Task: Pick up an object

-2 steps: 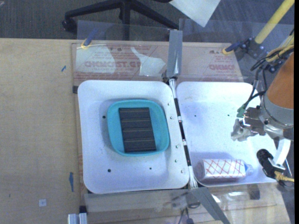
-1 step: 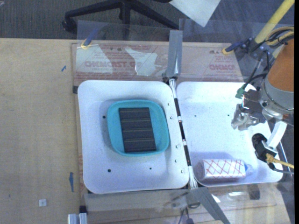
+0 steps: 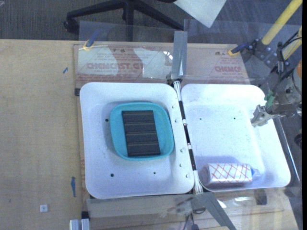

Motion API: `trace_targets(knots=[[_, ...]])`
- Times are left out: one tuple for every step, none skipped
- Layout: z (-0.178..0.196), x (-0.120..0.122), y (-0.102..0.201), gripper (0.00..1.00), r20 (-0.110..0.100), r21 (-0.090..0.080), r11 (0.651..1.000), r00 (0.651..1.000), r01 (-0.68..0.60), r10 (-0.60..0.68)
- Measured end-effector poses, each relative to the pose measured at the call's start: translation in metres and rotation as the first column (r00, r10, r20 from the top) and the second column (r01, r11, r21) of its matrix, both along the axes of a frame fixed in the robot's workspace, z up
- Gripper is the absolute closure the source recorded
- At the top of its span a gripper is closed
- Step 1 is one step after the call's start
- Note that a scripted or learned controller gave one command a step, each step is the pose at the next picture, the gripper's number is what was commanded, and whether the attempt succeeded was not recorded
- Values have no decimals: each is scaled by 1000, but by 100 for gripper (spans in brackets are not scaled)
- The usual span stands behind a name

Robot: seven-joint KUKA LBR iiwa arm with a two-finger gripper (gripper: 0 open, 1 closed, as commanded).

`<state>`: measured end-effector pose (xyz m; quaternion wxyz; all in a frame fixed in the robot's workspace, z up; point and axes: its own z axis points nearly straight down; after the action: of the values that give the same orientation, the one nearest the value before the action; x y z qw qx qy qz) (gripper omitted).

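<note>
Below and to the left of the gripper (image 3: 259, 117), a red-checked white packet (image 3: 229, 172) is lying near the front wall of the right bin (image 3: 225, 104). Farther left, a teal tray (image 3: 164, 128) is sitting in the left bin (image 3: 96, 128). Whether anything is gripped cannot be told.

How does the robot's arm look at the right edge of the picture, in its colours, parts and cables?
At the right edge, beside the right white bin, the claw is a small pale grey metal piece with a small green mark just above it. Behind it sit grey and silver metal parts of the wrist. Thin dark cables run along them. A yellow bar crosses the upper right corner; whether it belongs to the arm is unclear.
</note>
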<state>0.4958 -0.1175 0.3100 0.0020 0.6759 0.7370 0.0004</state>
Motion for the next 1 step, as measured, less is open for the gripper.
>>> trace_targets(knots=[[-60, 76, 66, 100, -1, 1, 999, 999, 47, -47]])
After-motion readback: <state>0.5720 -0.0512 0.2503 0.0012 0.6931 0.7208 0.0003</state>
